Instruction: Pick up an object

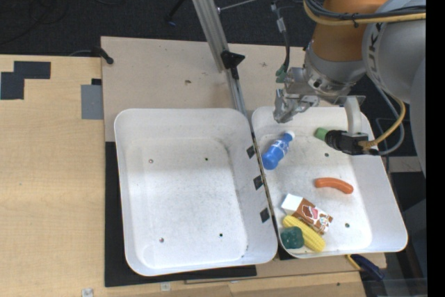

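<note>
My gripper point(287, 110) hangs over the back left corner of the right bin point(391, 218), a little above and behind a blue bottle point(276, 150) that lies tilted by the bin's left wall. Nothing shows in the gripper. A small green piece point(320, 133) lies to its right. Toward the middle of the bin rests an orange sausage point(334, 184). At the front left are a white and brown carton point(308, 213), a yellow corn cob point(306, 236) and a dark green lump point(293, 238), close together.
The left bin point(181, 191) stands beside the right one, their walls touching. A slanted aluminium post point(208, 17) rises behind the bins, with its foot near the divide. The arm's orange band point(354, 3) looms over the back right.
</note>
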